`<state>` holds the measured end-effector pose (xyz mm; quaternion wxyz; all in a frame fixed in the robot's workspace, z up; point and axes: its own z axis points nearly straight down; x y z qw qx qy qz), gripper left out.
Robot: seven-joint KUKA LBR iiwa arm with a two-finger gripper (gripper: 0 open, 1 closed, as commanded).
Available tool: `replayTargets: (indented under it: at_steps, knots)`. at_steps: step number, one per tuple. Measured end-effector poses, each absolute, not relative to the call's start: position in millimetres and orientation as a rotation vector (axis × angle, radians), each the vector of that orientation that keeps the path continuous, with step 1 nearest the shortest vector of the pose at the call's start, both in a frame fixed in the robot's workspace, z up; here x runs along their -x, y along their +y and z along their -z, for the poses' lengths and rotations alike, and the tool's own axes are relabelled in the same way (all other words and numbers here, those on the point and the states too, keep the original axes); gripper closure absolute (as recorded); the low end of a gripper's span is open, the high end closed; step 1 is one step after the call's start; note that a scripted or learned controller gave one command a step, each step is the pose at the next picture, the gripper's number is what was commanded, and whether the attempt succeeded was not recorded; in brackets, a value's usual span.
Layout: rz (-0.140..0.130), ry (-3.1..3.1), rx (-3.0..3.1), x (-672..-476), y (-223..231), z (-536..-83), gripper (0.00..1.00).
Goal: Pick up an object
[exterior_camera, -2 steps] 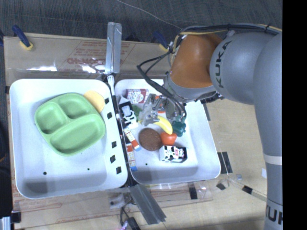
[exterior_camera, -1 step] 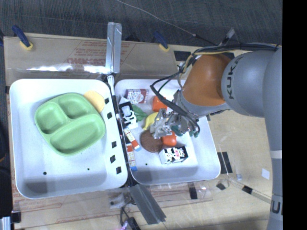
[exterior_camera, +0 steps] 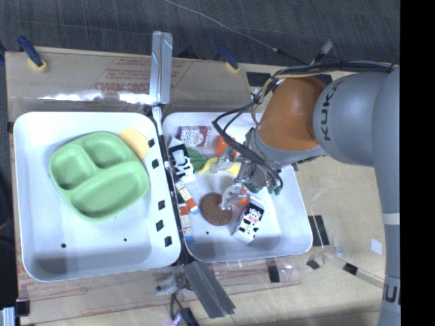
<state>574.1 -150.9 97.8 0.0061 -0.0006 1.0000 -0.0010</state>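
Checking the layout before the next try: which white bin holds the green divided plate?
The left shallow white bin holds the green divided plastic plate, beside a yellow piece.

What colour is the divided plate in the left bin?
Light green divided plate, clearest in the camera view.

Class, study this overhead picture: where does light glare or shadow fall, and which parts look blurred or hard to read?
Camera view: even, soft lighting; the left bin looks bright white, with a grey shadow in its near corner; a soft sheen on the arm's orange band; the gripper and small items beneath it look blurred; the green divided plate stays clear.
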Motion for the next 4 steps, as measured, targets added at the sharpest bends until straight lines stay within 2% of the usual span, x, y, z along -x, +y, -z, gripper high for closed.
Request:
replayTargets:
  at_steps: [1, 2, 3, 4]
  knots:
    - [0.003, 3.128, -0.101, -509.1, -143.2, -96.7, 0.0]
    - [0.003, 3.129, -0.125, -579.0, -124.9, -96.6, 0.0]
    - [0.001, 3.126, -0.196, -538.5, -135.5, -96.4, 0.0]
    - [0.0, 3.127, -0.184, -539.9, -133.7, -107.1, 1.0]
